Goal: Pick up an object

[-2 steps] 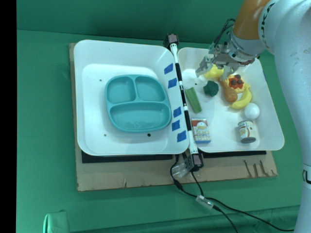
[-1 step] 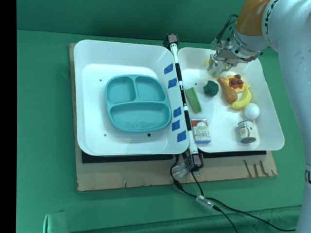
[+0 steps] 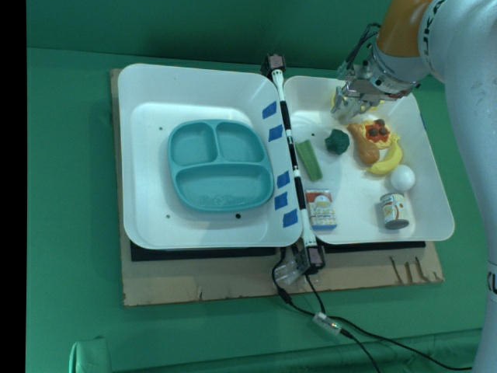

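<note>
Right bin (image 3: 435,208): toy foods crowd the middle and far part, with bare floor along the near right edge beside the can (image 3: 394,210). Left bin (image 3: 147,99): a teal divided plate (image 3: 220,165) fills the centre, leaving open margins all around.

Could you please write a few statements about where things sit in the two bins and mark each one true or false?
1. The teal divided plate lies in the left bin. True.
2. The pincer hangs over the left bin. False: it is above the far part of the right bin.
3. The small can stands in the right bin, near its front. True.
4. The white egg rests on the teal plate. False: it lies in the right bin beside the banana.
5. The green broccoli piece lies in the right bin. True.
</note>
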`<action>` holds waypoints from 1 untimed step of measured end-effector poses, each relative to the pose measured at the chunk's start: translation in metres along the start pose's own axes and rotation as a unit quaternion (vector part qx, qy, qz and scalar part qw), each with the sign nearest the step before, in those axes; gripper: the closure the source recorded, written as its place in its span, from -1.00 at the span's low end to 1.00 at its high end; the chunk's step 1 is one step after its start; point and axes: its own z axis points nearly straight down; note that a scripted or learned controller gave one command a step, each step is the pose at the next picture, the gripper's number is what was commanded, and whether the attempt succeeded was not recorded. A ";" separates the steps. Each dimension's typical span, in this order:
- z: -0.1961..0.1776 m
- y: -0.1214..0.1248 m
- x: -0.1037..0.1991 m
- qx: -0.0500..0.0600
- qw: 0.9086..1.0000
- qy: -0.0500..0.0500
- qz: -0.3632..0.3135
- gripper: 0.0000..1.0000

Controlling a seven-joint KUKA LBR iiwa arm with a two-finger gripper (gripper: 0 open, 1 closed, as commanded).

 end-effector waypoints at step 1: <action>0.031 -0.058 -0.030 0.006 1.000 0.005 -0.003 -1.00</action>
